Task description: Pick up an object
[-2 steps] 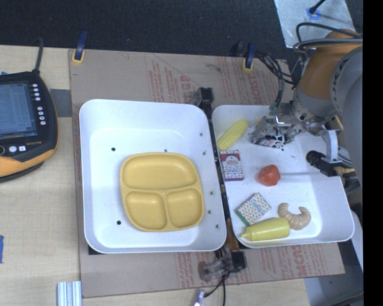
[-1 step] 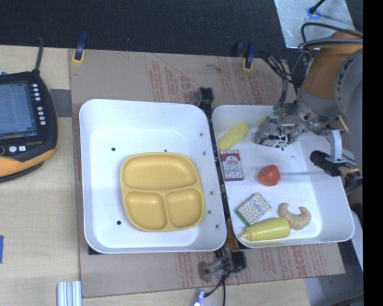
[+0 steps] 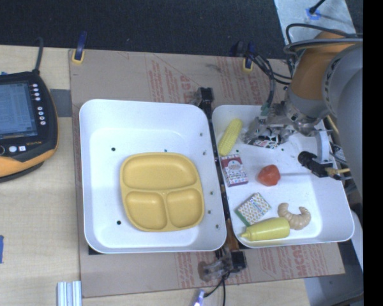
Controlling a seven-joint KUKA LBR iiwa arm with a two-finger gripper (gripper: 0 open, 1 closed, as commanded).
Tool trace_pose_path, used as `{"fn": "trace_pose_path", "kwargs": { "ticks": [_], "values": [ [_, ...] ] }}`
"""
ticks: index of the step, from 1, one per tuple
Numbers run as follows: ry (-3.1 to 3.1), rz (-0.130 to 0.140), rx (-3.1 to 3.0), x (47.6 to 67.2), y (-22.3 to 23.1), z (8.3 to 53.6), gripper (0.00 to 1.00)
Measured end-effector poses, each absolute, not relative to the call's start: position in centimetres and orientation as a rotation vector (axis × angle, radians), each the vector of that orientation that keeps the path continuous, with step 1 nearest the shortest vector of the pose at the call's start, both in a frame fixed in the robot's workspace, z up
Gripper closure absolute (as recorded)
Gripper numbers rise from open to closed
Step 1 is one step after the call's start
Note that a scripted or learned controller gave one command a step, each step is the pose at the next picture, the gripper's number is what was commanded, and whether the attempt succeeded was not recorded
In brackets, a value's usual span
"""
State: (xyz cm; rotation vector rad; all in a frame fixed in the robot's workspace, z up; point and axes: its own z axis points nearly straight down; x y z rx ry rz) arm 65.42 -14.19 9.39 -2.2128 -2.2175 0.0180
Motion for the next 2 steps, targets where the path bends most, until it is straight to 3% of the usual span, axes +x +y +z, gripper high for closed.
{"fn": "trace_pose_path", "kwargs": {
  "ticks": [1, 2],
  "values": [
    [-2.216, 0.02, -2.214, 65.4, -12.6, 9.4, 0.0],
    [-2.224, 0.0, -2.218, 65.7, -15.9, 17.6, 0.0]
  ]
}}
